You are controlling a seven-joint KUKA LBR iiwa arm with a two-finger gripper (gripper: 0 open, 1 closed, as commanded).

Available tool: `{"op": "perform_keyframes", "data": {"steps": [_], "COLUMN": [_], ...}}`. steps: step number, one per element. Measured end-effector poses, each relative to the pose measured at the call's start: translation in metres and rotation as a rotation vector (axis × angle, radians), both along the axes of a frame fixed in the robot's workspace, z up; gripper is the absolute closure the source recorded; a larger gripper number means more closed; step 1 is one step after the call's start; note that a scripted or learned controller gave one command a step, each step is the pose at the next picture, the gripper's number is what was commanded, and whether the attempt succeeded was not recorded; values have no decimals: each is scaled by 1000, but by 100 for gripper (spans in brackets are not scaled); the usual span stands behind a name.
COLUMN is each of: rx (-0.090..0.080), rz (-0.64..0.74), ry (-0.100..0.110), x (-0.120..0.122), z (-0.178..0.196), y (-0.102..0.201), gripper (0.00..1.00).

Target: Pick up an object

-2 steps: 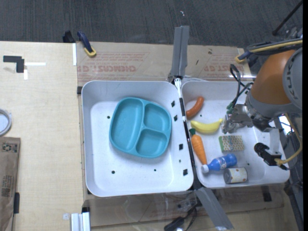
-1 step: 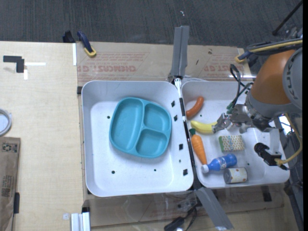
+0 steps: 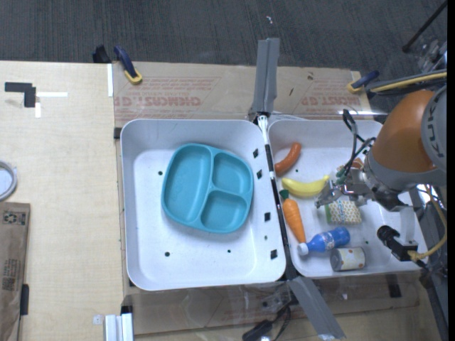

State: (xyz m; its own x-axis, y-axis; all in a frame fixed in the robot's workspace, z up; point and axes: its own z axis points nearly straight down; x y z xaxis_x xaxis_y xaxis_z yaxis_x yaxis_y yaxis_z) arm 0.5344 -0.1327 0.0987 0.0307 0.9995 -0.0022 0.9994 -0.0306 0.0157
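Your gripper (image 3: 340,190) sits low in the right white bin (image 3: 313,135), over a pale speckled sponge block (image 3: 344,210), beside the yellow banana (image 3: 306,186). Finger state: you cannot tell. Left white bin (image 3: 135,190) has 1 teal 3-section plate (image 3: 208,187).

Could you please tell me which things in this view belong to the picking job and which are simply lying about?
Belonging to the job:
gripper
sponge
banana
carrot
sausage
bottle
can
right bin

Lying about:
blue plate
left bin
tape roll
clamps
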Motion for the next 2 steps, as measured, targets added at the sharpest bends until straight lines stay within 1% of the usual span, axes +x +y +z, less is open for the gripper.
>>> {"op": "perform_keyframes", "data": {"steps": [1,2], "rx": [-3,8], "rz": [-6,-330], "ry": [-3,2], "x": [1,11], "z": [10,2], "y": [-2,-8], "gripper": [100,100]}}
